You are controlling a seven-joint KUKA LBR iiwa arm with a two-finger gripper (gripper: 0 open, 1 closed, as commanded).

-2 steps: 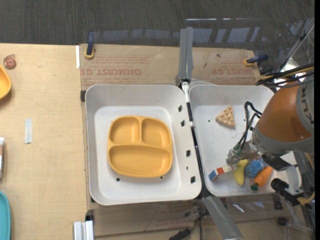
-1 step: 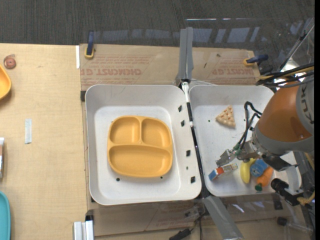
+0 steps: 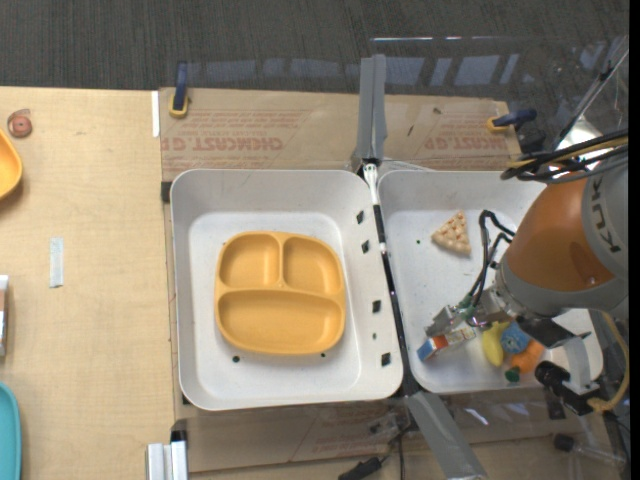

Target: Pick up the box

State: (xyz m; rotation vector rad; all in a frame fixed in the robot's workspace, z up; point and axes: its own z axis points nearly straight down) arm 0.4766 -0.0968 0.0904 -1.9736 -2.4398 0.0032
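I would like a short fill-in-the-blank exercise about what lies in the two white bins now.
1. The orange divided plate lies in the ____ bin.
2. The plate has ____ compartments.
3. The waffle-like wedge lies in the ____ bin.
4. The claw is low over the small box in the ____ bin.

Missing words: left; three; right; right

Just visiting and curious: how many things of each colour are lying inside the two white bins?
Orange-yellow: 1, the divided plate in the left bin
Tan: 1, the waffle-like piece in the right bin
Yellow: 1, a toy by the gripper
Blue: 1, a toy
Mixed colours: 1, the small box
Total: 5; others may hide under the arm.
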